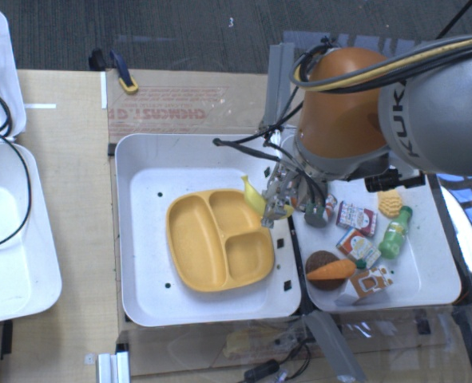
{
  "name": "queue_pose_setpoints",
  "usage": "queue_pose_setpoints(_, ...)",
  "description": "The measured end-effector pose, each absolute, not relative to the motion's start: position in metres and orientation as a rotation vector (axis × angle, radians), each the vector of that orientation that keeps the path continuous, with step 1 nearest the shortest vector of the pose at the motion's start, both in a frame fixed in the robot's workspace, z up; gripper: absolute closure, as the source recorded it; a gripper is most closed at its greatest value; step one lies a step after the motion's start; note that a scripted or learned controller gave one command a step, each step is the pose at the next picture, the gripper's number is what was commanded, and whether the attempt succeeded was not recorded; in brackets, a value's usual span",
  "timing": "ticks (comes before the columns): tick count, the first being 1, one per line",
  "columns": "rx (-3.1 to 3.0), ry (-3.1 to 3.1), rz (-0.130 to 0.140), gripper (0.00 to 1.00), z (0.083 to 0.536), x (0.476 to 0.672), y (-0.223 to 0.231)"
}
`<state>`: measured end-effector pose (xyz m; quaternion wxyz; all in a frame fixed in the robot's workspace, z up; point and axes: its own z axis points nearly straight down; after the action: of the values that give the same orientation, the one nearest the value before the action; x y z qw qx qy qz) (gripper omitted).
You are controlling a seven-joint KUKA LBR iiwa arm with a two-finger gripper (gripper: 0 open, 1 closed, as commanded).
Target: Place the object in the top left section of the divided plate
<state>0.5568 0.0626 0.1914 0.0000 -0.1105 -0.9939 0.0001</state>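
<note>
Overhead, we see the grey arm with its orange band (343,106) reaching in from the right, its two-finger gripper (274,206) hanging at the seam between the two shallow white bins. A small yellow banana-shaped toy (254,195) sits at the gripper's fingers, pointed end up and to the left, and it looks pinched between them, though the metal parts crowd the spot and we cannot read the grip cleanly.

Just left of and below the gripper lies the yellow divided plastic plate (218,240), flat on the floor of the left white bin (140,230). The plate has one long section on the side away from the gripper and two smaller sections on the side nearest it. The banana toy overlaps the plate's near upper edge, beside the upper small section; we cannot tell whether it touches the plate or hangs above it.

To the gripper's right, in the right white bin (447,274), a loose group of toy foods lies: a red and white packet (355,218), a green bottle (395,234), a pale yellow ridged piece (390,204), an orange carrot (331,270) resting against a dark brown round piece (322,260), and a small printed carton (371,281). Black and yellow cables (395,62) run along the arm toward the upper right.
</note>
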Motion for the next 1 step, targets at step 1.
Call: queue_pose_setpoints(1,-0.181,-3.139,0.0,1.0,0.1979,0.5583,0.0793)
